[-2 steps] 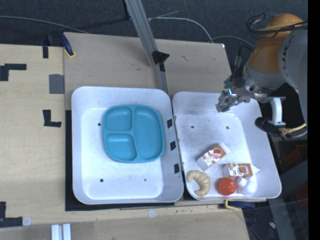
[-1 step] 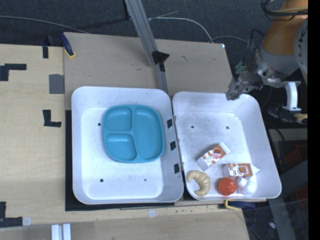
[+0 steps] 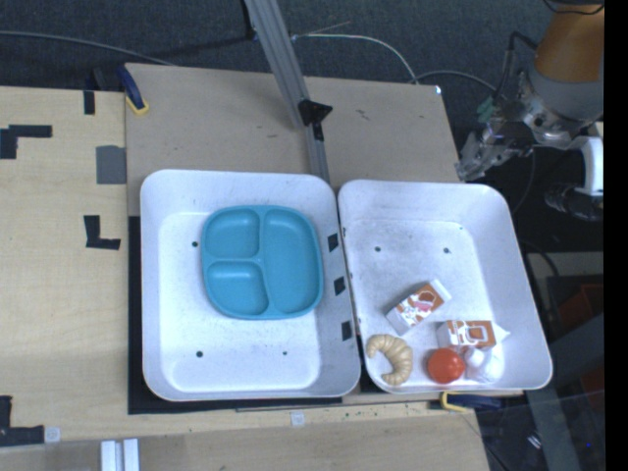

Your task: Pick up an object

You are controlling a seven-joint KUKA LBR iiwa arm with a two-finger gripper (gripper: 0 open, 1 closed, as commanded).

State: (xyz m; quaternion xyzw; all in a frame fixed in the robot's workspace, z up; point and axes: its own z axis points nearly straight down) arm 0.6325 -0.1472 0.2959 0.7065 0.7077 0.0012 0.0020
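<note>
In the right bin [image 3: 491,209], near its front edge, lie a croissant [image 3: 392,357], a red tomato-like ball [image 3: 445,365], a small white and orange carton [image 3: 418,306] and a second white and orange packet [image 3: 473,336]. My gripper [image 3: 477,153] hangs at the upper right, above the bin's far right corner and well away from all of these. Its fingers are small and dark against the background.
The left bin [image 3: 167,263] holds a blue divided plate [image 3: 263,261]. A grey metal bar [image 3: 280,42] slants down to the gap between the bins. Cables run across the dark floor at the back. Bare bin floor lies behind the objects.
</note>
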